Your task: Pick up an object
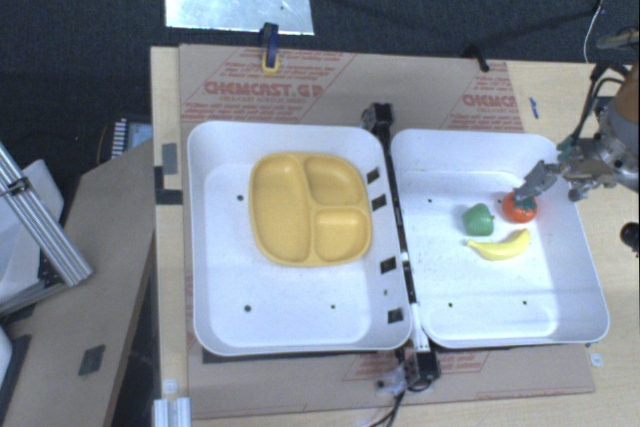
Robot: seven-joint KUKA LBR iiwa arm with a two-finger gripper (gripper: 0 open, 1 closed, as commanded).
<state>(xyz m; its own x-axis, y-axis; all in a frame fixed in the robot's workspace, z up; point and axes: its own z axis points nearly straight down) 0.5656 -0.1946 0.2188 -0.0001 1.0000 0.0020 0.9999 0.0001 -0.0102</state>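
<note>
gripper (528, 189) over right bin (560, 315), at orange-red object (519, 207); can't tell its state; green object (478, 218), banana (499, 246) beside.

Red lettering is printed on the brown cardboard sheet (330, 80) that lies under the two white bins. Just beyond the far rim of the left bin (215, 245), the largest print reads roughly "CHEMCAST", followed by two or three characters that look like "GP" but are too soft to settle. Smaller red lines stand above and below that word, too fine to read. Beyond the far rim of the right bin (560, 315), the same red print recurs on the cardboard, set at a slant and partly cut off, its letters illegible. Nothing else carries readable text, numbers or signs.
</note>
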